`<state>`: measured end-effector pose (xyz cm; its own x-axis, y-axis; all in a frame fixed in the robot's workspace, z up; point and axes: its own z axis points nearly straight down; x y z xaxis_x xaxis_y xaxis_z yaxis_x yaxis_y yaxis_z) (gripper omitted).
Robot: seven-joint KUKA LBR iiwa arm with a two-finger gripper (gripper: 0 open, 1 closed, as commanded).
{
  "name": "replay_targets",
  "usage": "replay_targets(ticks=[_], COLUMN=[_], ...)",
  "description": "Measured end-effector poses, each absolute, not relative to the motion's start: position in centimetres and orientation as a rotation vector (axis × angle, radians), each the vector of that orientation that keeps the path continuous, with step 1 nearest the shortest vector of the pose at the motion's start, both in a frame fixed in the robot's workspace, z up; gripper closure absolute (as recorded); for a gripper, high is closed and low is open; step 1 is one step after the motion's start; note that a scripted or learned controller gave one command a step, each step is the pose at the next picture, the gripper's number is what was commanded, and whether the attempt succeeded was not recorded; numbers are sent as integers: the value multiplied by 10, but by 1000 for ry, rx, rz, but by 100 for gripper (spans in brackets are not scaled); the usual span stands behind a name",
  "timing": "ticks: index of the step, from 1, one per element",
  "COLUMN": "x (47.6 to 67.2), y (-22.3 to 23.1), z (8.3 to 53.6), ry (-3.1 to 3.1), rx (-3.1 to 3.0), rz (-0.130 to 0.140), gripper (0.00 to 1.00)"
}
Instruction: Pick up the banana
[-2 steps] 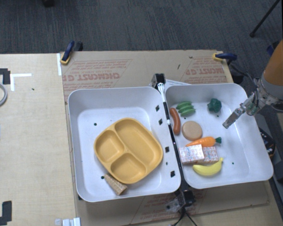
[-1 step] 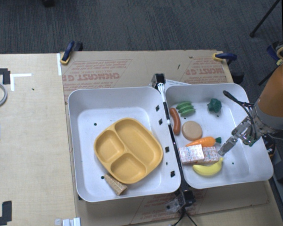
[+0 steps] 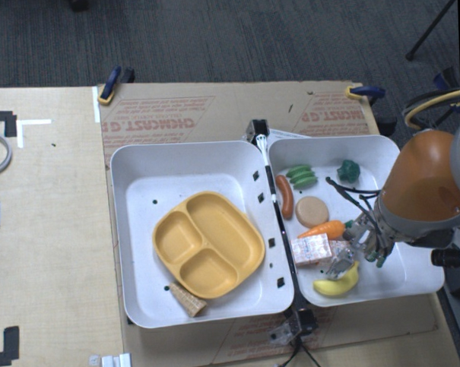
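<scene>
Left bin (image 3: pixel 133 221): yellow divided plate (image 3: pixel 208 244), brown bread slice (image 3: pixel 188 299) at its near edge. Right bin (image 3: pixel 381 151): sausage (image 3: pixel 284 195), green beans (image 3: pixel 300 176), tan disc (image 3: pixel 312 210), carrot (image 3: pixel 323 230), packet (image 3: pixel 312 250), green piece (image 3: pixel 349 170); banana (image 3: pixel 337 284) at near wall. Gripper (image 3: pixel 342 267) touching banana top; finger state cannot be told.

Left bin (image 3: pixel 133 221) — yellow divided tray (image 3: pixel 208 244), brown bread slice (image 3: pixel 188 299) at its near-left edge. Right bin (image 3: pixel 394 282) — sausage (image 3: pixel 284 195) by the divider, green peas (image 3: pixel 300 176), tan disc (image 3: pixel 313 210), carrot (image 3: pixel 323 230), boxed item (image 3: pixel 312 250) (label unreadable), dark green piece (image 3: pixel 349 170) far right.
</scene>
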<state>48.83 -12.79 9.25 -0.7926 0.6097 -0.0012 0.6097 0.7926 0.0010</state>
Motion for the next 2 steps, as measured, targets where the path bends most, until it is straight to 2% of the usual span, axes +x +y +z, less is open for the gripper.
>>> replay_targets(ticks=[1, 2], x=[485, 488], y=[-121, -122], z=[96, 99], ry=[3104, 3086], rx=[263, -325], rz=[0, -25], gripper=[0, 0])
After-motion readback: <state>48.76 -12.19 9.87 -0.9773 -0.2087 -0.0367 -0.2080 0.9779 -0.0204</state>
